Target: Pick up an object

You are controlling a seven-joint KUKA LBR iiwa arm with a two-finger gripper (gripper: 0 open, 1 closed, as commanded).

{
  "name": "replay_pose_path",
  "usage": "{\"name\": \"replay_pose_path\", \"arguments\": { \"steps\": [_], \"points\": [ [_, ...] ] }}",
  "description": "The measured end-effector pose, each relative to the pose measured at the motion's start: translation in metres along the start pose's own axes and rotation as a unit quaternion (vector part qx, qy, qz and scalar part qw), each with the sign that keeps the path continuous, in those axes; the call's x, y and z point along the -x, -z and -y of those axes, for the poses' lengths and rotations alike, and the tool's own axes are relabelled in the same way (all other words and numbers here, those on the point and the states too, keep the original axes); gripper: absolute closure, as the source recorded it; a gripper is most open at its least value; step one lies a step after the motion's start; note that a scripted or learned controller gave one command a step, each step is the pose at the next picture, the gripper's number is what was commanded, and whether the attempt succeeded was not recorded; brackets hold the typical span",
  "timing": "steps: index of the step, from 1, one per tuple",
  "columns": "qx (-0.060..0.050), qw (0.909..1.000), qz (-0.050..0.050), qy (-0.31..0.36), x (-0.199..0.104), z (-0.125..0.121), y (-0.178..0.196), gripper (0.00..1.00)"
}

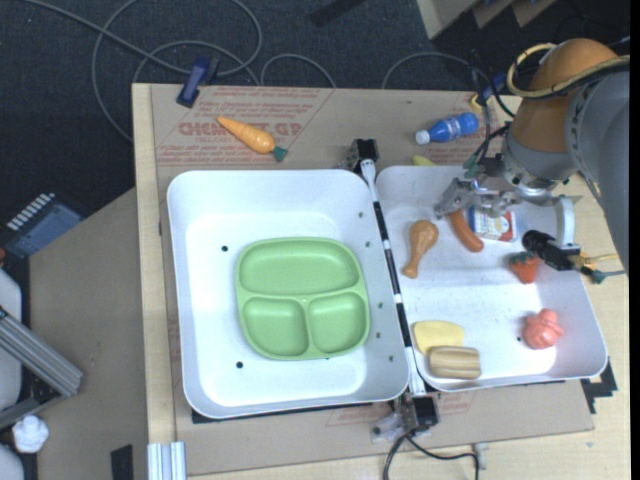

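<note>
Nothing is lifted yet: the tool (pixel 478 200) hangs low over the sausage (pixel 466 232) in the right bin (pixel 575 343); I cannot tell its grip.

Bright, even overhead light washes out the two white bins (pixel 190 268), whose floors glare nearly featureless around the green divided tray (pixel 300 296). Shadows beside the tray are soft and short. The picture is slightly soft and grainy, and the dark carpet (pixel 80 58) beyond the bins' far edge is dim.

A robotics lab: a grey robot arm (pixel 590 108) reaches over two white bins (pixel 200 268) of toy food on a wooden surface (pixel 300 108), loose cables (pixel 150 28) across dark carpet.
</note>
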State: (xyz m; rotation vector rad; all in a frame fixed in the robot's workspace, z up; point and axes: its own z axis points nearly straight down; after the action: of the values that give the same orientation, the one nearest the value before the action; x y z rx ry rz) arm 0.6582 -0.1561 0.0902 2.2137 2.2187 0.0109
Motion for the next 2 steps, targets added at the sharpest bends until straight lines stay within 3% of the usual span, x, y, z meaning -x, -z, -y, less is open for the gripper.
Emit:
{"name": "replay_pose_path", "arguments": {
  "steps": [1, 2],
  "points": [
    [0.004, 1.0000, 0.004, 0.000, 0.0025, -0.0017, 0.0125, 1.00],
    [0.003, 1.0000, 0.004, 0.000, 0.0023, -0.0011, 0.0116, 0.00]
  ]
}}
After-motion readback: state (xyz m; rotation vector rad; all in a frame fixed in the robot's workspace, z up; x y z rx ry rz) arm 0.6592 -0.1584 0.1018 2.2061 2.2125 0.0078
